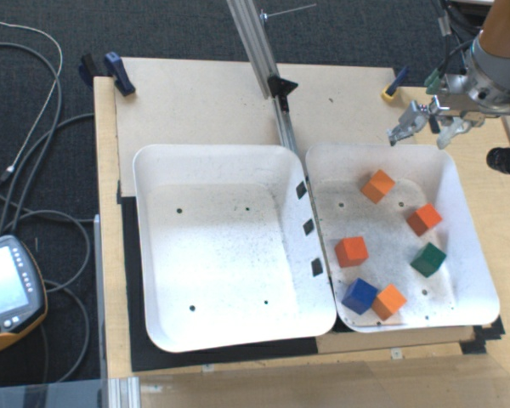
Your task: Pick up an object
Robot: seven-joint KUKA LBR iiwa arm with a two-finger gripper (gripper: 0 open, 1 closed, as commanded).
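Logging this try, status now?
Gripper open, nothing in it, above right bin's far rim. Six blocks in that bin; orange block nearest. Nothing in the way.

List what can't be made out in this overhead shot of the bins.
- Arm: cut off by the top and right edges of the camera view; only the wrist end shows.
- End effector: too small and cluttered to tell open from shut.
- Blue block: its right side is hidden by the orange block touching it.
- Pendant: cut by the left edge.
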